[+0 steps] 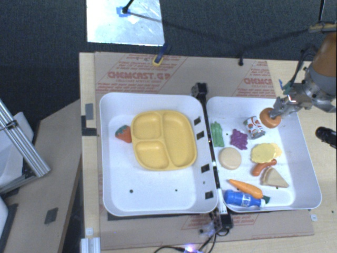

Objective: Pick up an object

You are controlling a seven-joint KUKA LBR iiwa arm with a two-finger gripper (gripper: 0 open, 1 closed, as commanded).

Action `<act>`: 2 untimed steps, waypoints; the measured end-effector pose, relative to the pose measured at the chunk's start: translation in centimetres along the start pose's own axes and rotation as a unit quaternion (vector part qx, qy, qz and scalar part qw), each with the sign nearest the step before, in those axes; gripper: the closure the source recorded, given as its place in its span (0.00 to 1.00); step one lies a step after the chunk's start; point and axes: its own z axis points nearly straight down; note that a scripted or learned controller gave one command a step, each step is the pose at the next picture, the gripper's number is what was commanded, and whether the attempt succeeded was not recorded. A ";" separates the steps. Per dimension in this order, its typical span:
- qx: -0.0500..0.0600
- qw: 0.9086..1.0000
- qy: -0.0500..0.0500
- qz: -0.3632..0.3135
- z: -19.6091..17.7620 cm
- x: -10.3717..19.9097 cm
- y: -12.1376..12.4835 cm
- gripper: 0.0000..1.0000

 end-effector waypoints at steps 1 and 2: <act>0.001 1.000 0.001 -0.003 -0.3 6.2 1.5 1.00; 0.001 1.000 0.001 -0.002 -0.4 10.6 2.3 1.00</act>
